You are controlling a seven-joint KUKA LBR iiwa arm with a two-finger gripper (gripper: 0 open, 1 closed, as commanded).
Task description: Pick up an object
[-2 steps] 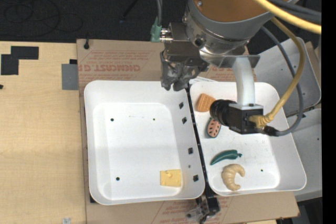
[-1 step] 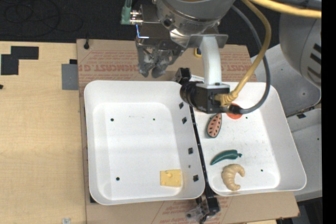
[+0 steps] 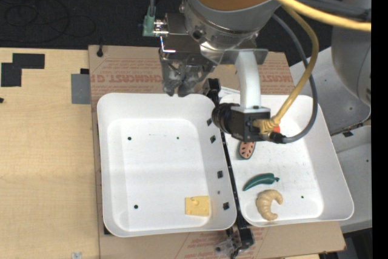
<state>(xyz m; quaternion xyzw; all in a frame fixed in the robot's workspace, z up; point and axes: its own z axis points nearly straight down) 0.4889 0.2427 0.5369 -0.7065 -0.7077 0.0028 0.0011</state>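
Tan counter (image 3: 42, 142) carries two white bins. Yellow cheese wedge (image 3: 197, 206) lies lower in the left bin (image 3: 115, 130); green pepper (image 3: 260, 181) and croissant (image 3: 269, 203) lie in the right bin (image 3: 327, 185). Pincer (image 3: 180, 85) hovers at upper centre; whether it is parted or closed, I cannot tell.

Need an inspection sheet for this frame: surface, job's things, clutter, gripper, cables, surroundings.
Surface: two shallow white bins, left bin and right bin, side by side on a brown board.
Job's things: yellow cheese-like wedge in the left bin; green pepper-shaped toy, tan croissant-shaped toy and small reddish spotted piece in the right bin.
Clutter: nothing seen.
Gripper: dark two-finger gripper over the left bin's far rim, nothing visibly held.
Cables: yellow hose along the arm; black cables behind.
Surroundings: tan bench, dark floor.
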